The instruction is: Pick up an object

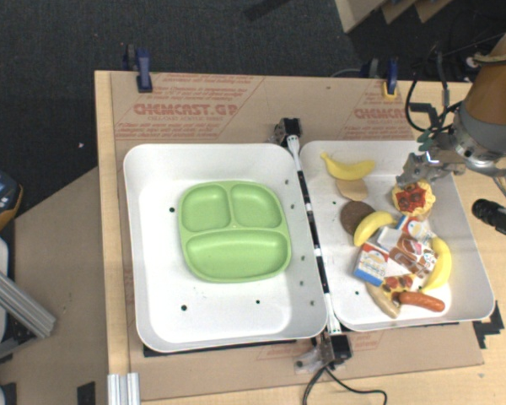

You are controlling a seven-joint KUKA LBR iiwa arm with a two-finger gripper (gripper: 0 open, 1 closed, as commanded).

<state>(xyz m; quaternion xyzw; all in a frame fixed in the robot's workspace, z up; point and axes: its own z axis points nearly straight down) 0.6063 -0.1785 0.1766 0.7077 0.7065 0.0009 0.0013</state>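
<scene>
Grey metal of the gripper hangs over the far right part of the right bin, just above a red and yellow toy; whether it has closed on the toy, I cannot tell. Bananas, a brown round piece, a small box and a sausage lie in that bin. A green divided plate sits in the left bin.

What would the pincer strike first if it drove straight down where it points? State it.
Most likely the red and yellow toy food piece in the right bin: the pincer hangs just above its upper edge. Depth is hard to judge from this slanted view, so it might land on the bin floor beside it.
</scene>
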